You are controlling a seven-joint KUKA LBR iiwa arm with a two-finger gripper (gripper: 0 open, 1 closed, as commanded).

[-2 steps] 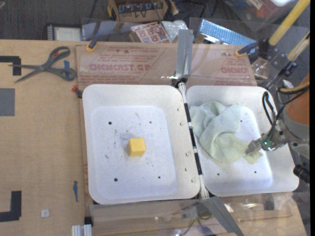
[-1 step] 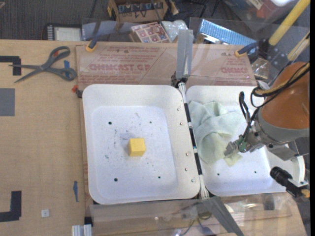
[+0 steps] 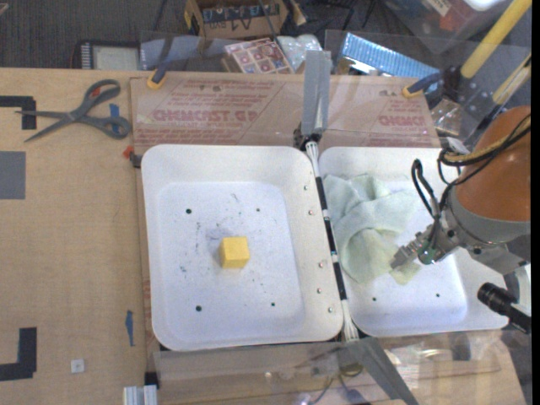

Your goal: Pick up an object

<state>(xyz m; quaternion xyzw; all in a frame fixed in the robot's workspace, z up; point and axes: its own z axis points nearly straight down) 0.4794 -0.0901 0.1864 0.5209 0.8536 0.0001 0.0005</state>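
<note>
At the upper left of the frame a pair of scissors (image 3: 84, 113) lies on the bench (image 3: 67, 251), and in the left bin (image 3: 169, 175) a small yellow block (image 3: 235, 252) sits alone near the middle. In the right bin (image 3: 447, 306) a pale green cloth (image 3: 367, 222) lies crumpled, and the gripper (image 3: 411, 256) hangs low at its right edge, touching or nearly so. Whether it is clenched or released cannot be told; a good grasp would likely pinch a raised fold, not flat fabric.
</note>
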